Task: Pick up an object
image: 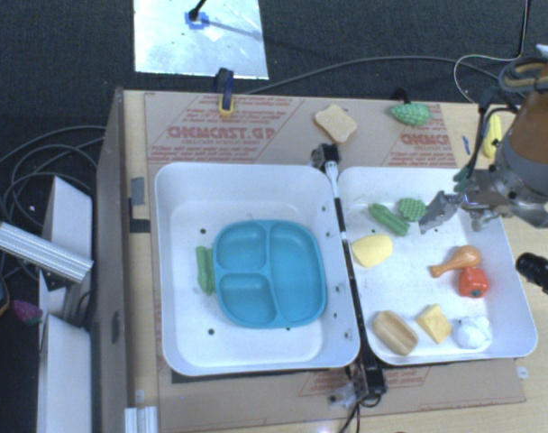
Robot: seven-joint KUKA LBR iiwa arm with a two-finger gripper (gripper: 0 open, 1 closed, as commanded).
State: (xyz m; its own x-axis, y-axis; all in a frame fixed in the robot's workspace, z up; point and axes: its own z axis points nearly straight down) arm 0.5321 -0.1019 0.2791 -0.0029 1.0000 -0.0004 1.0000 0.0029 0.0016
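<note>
The right bin (pixel 517 318) holds several toy foods: a green pickle (pixel 388 218), a green leafy piece (pixel 411 208), a yellow lemon (pixel 372 250), an orange drumstick (pixel 456 261), a red pepper (pixel 473 282), a tan bun (pixel 395 332), a yellow cheese wedge (pixel 433 323) and a white piece (pixel 473 333). My gripper (pixel 439 212) hangs over the upper part of this bin, just right of the leafy piece and above the drumstick. I see nothing held in it.
The left bin (pixel 179 242) carries a blue divided plate (pixel 269 272) and a green bean (pixel 204 270) at its left. Behind the bins, a toast slice (pixel 335 123) and a green toy (pixel 410 113) lie on the cardboard. Cables run along the back.
</note>
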